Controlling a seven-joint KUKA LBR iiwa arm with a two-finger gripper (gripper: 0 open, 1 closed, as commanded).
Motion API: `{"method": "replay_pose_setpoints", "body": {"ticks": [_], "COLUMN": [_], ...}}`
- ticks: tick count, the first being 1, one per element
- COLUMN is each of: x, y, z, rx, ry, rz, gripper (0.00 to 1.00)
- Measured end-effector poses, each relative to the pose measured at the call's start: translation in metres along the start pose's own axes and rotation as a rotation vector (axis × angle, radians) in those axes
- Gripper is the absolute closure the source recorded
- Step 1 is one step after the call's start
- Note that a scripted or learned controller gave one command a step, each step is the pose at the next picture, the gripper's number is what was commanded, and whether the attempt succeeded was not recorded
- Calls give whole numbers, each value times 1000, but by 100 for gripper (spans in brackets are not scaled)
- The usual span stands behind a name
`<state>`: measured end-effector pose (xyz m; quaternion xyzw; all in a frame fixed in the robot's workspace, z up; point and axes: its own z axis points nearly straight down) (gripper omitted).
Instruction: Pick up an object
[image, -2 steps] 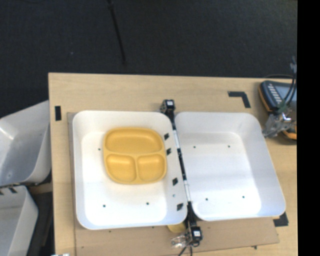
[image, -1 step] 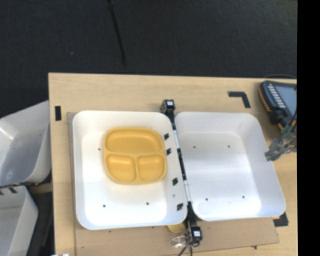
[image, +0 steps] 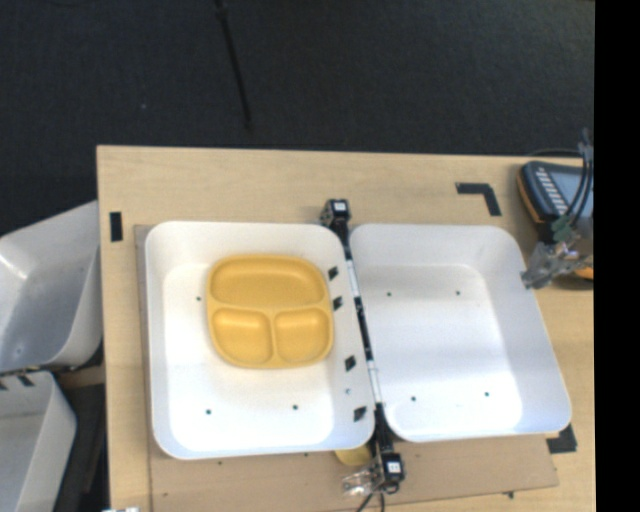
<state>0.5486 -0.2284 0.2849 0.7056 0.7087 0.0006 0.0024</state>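
While the claw (image: 548, 262) is hanging at the near bin's (image: 450, 400) outer rim, grip state impossible to tell, the yellow plate (image: 270, 310) is lying flat well away in the far bin (image: 180, 420), probably risking a slipped pinch on that low rim.

position: just the one camera, fixed up above the bench (image: 300, 185)
facing: looks down at a slant
distance: far enough back to catch both white bins (image: 250, 430), most bench edges, plus dark floor past the far edge
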Motion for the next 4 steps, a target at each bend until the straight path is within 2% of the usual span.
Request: {"method": "replay_pose_setpoints", "body": {"ticks": [1,2,3,4], "x": [132,200,208,273], "y": [9,-16,-57,-39], "z": [12,-8,-155,-115], "rx": [3,4,-14,7], "ry": [7,4,3,3], "rz": [-10,-5,-1,-4], "gripper": [100,100,100,100]}}
